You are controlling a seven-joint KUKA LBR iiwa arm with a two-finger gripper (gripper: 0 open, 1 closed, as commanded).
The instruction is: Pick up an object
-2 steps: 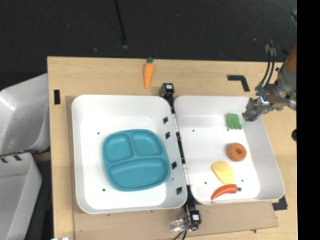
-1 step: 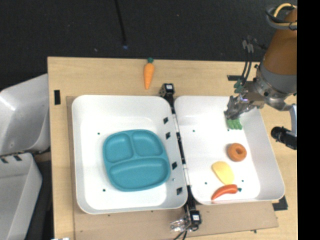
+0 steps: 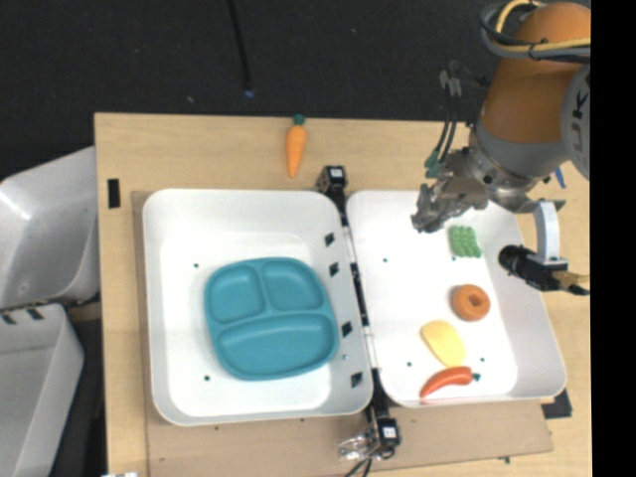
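Observation:
My gripper [image 3: 429,217] hangs over the upper part of the right bin [image 3: 393,296], just left of a small green ridged piece [image 3: 463,240]. Nothing shows between its dark tips. Further down the same bin lie a brown doughnut [image 3: 470,302], a yellow piece [image 3: 443,342] and a red chilli pepper [image 3: 446,380] near the front wall. The grey and orange arm comes in from the upper right.
A teal divided plate [image 3: 269,317] lies in the left bin [image 3: 169,266]. An orange toy carrot [image 3: 295,146] rests on the wooden bench behind the bins. A black clamp [image 3: 332,179] sits at the bins' top joint, and a black fitting [image 3: 532,264] at the right bin's edge.

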